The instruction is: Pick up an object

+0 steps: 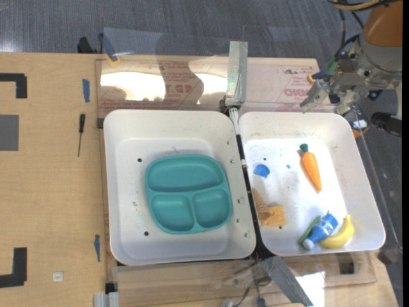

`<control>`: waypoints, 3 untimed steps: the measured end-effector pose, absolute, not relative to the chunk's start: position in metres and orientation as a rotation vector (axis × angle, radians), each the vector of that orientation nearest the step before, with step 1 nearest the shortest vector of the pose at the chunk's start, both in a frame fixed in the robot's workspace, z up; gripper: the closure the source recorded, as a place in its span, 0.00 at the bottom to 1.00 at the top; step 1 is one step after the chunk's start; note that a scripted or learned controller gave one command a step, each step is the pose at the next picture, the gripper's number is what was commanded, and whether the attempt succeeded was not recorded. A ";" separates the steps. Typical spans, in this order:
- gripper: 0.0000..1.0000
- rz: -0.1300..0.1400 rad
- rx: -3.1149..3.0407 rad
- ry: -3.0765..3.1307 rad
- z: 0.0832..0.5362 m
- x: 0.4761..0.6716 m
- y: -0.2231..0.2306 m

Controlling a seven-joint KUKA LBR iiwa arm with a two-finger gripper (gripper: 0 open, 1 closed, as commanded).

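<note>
Carrot (pixel 311 167) lies near right bin (pixel 364 171) far edge, looks light, rigid, smooth plastic, best pinched across thick orange middle; gripper (pixel 332 98) hovers beyond bin's far edge, open or closed unclear.

arm (pixel 382 27): upper right, reaching down | gripper (pixel 332 94): low, facing left

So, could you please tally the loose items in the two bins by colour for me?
Teal: 1, the divided tray in the left bin
Orange: 1, the carrot
Blue: 2, the small blue piece and the tube
Yellow: 1, the banana
Tan: 1, the block
Total: 6
</note>
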State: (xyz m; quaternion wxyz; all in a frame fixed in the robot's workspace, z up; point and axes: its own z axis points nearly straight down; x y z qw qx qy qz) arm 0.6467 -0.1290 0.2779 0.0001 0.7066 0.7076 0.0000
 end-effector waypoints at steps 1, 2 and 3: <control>0.00 -0.007 2.251 2.198 0.192 0.563 -0.168; 0.00 0.004 1.894 2.500 0.087 0.583 -0.155; 1.00 0.010 1.892 2.493 0.100 0.585 -0.156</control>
